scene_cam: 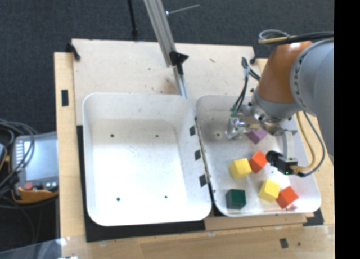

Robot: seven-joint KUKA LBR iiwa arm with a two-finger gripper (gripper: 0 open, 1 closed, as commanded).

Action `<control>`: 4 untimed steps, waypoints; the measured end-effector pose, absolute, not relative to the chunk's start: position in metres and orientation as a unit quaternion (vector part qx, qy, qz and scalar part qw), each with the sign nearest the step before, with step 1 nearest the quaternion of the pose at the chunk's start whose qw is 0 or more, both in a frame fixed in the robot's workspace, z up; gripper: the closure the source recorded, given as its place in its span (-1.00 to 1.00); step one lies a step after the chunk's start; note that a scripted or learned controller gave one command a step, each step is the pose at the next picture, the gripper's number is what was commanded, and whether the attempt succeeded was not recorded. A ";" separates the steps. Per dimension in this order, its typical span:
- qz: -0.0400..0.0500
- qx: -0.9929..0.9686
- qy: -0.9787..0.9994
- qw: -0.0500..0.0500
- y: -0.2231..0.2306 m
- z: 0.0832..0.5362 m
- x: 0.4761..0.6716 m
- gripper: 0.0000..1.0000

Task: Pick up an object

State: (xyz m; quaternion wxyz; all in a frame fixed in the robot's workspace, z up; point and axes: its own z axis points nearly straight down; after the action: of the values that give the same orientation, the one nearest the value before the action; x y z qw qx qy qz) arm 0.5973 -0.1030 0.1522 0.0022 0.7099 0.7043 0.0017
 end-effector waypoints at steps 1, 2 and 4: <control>0.002 0.706 0.708 0.003 -0.099 0.205 0.607 1.00; 0.002 0.705 0.709 0.003 -0.100 0.253 0.609 1.00; 0.000 0.705 0.710 0.000 0.011 0.235 0.592 1.00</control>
State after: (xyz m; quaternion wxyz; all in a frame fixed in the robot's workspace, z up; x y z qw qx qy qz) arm 0.5922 0.0113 0.2346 -0.0005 0.7046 0.7096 0.0002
